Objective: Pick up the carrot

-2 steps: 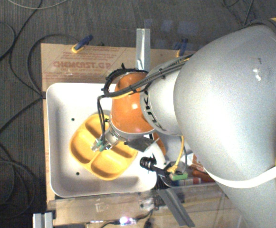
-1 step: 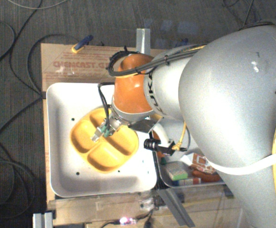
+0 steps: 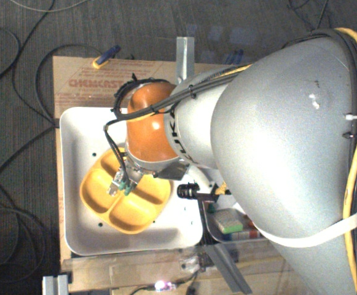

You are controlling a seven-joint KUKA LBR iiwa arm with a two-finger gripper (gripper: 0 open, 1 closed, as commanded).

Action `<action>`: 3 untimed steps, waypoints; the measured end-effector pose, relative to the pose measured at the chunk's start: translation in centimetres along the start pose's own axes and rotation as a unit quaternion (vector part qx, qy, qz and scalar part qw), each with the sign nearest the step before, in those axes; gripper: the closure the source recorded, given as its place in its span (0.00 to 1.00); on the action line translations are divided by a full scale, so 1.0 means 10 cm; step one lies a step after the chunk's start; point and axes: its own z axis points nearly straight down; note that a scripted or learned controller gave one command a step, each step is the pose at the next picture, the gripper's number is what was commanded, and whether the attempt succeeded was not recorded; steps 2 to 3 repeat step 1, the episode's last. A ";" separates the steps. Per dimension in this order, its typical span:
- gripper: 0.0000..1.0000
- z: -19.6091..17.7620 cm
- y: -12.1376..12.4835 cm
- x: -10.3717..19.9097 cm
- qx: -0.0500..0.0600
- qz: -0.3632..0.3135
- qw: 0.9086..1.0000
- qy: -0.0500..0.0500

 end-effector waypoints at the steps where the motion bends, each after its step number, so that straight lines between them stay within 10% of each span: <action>1: 1.00 -0.28 0.24 0.09 0.009 -0.084 0.996 0.011; 3: 1.00 -0.28 0.24 0.09 0.009 -0.084 0.996 0.011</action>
